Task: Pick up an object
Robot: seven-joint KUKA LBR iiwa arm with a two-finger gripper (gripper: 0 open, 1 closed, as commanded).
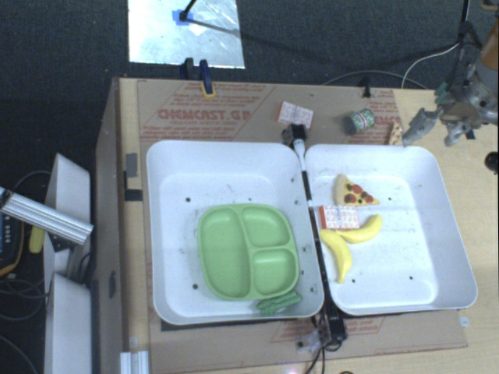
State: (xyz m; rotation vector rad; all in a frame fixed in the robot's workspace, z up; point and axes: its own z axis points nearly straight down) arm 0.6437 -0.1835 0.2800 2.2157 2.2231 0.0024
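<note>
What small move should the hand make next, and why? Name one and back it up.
Probably swing the hand left and toward the near edge, over the right bin, then lower toward the bananas. The hand sits apart from the bin, beyond its far right corner, with nothing between its fingers, while the bananas, the pizza slice and a small card lie in that bin.

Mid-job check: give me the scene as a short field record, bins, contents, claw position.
left bin: green divided plate, green item at its front edge
right bin: pizza slice toy, small red-and-white card, two bananas
bench behind bins: small tin, paper tag
claw: above the bench past the right bin's far right corner, fingers spread, nothing between them
pick status: not yet done
</note>
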